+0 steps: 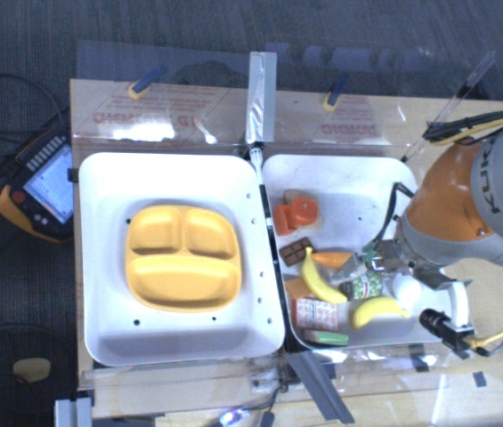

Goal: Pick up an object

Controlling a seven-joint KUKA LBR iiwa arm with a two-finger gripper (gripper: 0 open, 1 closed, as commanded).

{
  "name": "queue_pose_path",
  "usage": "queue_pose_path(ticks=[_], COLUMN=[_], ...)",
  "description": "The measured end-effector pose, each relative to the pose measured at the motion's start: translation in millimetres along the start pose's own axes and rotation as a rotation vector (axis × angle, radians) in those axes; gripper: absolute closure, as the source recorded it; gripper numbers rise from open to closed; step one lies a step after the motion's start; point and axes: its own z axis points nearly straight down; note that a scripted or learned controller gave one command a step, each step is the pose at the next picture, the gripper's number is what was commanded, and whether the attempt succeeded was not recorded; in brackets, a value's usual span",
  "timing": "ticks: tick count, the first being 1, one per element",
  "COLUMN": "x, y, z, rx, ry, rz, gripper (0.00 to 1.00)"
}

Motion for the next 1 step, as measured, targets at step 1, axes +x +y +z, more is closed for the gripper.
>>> queue_pose_path(ticks=[1], x=[93.2], y=[-10.1], z=[-134.4], rx=[0.009], ry=[0.001], rz=[-0.118], gripper=[1.0])
